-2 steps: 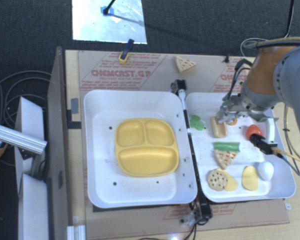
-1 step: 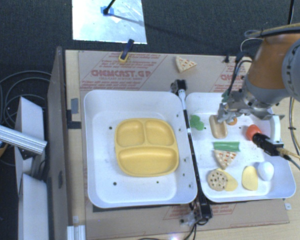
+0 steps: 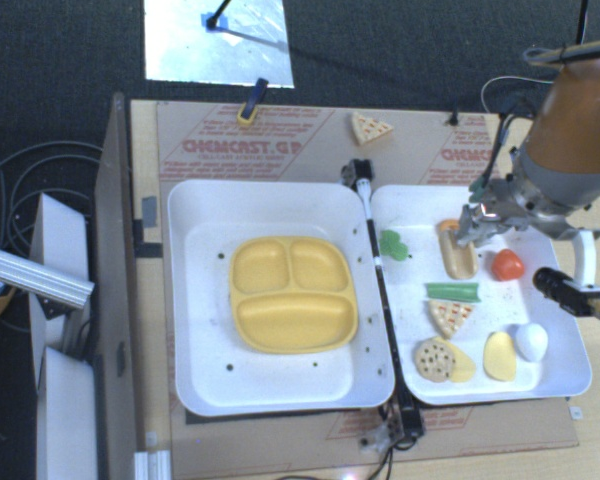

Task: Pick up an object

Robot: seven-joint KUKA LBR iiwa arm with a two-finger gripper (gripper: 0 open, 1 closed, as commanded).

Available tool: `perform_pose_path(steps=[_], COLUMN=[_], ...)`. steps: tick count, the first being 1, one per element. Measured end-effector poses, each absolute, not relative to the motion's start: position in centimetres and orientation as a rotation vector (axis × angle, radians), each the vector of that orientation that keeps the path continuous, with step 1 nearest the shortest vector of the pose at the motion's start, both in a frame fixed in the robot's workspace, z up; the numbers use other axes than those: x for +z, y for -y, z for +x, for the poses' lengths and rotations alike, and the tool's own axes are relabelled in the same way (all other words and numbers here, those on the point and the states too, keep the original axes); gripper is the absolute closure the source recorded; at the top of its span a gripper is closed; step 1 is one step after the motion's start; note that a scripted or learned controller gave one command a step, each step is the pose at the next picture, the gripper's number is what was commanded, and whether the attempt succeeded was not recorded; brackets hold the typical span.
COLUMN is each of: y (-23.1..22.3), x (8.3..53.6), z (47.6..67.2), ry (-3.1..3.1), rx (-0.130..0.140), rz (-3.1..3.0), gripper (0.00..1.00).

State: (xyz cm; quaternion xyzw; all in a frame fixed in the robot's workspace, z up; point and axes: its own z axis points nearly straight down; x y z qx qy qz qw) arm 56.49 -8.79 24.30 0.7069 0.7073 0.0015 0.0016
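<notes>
The gripper (image 3: 472, 230) hangs low in the right bin (image 3: 570, 373), at the hot dog's (image 3: 457, 253) 1 o'clock, with a tomato (image 3: 508, 265) at its 4 o'clock. Whether the fingers are apart or together I cannot tell. The step looks like the descent to grasp; next comes closing squarely on the hot dog, then lifting

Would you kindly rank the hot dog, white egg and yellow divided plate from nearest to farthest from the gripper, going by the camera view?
From the gripper:
1. Hot dog, just below it, right bin.
2. White egg, lower right corner of that bin.
3. Yellow divided plate, in the left bin.
</notes>
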Motion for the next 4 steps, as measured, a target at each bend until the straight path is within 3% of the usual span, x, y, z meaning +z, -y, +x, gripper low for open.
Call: perform_pose_path(steps=[1,2,3,4], y=[4.6,7.3,1.3,4.7], x=[23.0,22.3,24.9,26.3], z=[56.7,52.0,48.5,52.8], ry=[-2.23,-2.22,-2.233,-2.218], rx=[0.003,-0.003,0.001,0.005], rz=[2.213,2.225,2.213,2.218], gripper=[1.0,1.0,1.0,1.0])
